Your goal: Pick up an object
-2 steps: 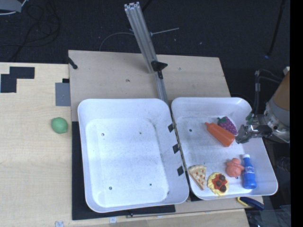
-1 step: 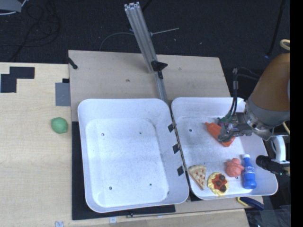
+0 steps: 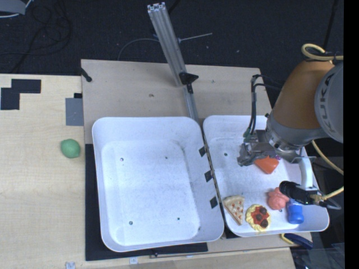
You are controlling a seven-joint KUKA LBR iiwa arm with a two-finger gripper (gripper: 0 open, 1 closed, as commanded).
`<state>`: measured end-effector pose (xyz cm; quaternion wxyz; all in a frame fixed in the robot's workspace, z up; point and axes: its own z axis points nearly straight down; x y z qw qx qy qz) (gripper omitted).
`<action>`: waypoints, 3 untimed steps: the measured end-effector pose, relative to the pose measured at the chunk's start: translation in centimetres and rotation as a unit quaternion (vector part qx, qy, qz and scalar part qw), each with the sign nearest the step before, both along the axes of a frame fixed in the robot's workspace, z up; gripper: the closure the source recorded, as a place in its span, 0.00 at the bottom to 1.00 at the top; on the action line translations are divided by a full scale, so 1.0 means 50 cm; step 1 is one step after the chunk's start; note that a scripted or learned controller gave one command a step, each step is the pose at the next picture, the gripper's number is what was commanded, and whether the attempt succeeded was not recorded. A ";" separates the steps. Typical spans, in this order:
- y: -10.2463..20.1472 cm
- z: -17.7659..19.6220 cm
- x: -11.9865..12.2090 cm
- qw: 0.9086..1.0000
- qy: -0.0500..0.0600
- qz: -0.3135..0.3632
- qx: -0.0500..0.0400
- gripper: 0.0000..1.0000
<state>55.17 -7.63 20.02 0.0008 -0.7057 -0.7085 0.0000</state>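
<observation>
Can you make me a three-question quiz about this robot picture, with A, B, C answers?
1. Where is the green ball?
A. in the left bin
B. on the bench, left of the bins
C. in the right bin

2. What colour is the thing beside the gripper?
A. orange-red
B. purple
C. white

3. Where is the pizza slice?
A. lying in the right bin
B. on the bench
C. lying in the left bin

Answers:
1 B, the ball sits on the wood outside the left bin.
2 A, the orange-red thing lies right by the gripper.
3 A, the slice rests near that bin's front edge.
</observation>
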 end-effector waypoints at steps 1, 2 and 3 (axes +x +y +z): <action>0.109 0.002 0.041 1.000 0.000 0.000 0.000 1.00; 0.214 0.034 0.052 1.000 -0.001 0.000 -0.001 1.00; 0.306 0.026 0.084 1.000 0.000 -0.001 0.000 1.00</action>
